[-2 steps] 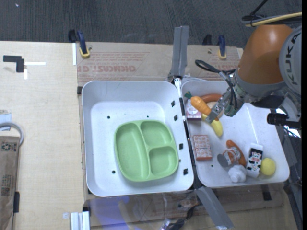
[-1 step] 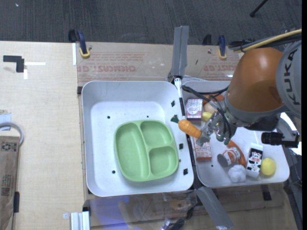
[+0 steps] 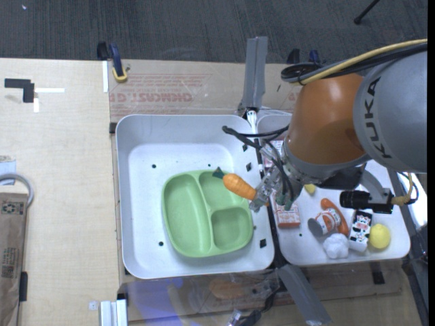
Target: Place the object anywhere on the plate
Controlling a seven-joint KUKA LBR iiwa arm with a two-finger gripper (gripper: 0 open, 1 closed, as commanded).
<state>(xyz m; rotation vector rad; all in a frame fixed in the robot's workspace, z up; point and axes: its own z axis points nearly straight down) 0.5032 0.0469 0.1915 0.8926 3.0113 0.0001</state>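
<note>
Carrot (image 3: 238, 185): orange, tapered, smooth plastic look, green leafy stub at its 10 o'clock end. It lies tilted, thick end toward 4 o'clock, and that end sits between the fingers of the gripper (image 3: 258, 197). The fingers are closed narrowly on the carrot's thick end; the rest of the carrot sticks out from the hand toward 10 o'clock.

The carrot hangs over the 2 o'clock rim of the plate (image 3: 183, 216), above the divide between the upper compartment and the small lower-right one. Cannot tell whether it touches the plate or is held just above it.

Plate: pale green, matte, rounded-square outline, three compartments with raised ridges. It rests in the left bin (image 3: 136, 182), a shallow white tray with rounded corners and a glossy rim.

Arm (image 3: 380, 107): grey casing, orange band above the wrist, black cables looping near the gripper.

Right bin (image 3: 401, 246), at 3 o'clock of the gripper, holds a small red-and-white box (image 3: 287, 215), a yellow lemon-shaped piece (image 3: 379, 236), a white crumpled lump (image 3: 335, 246) and an orange-and-white can (image 3: 327, 222).
</note>
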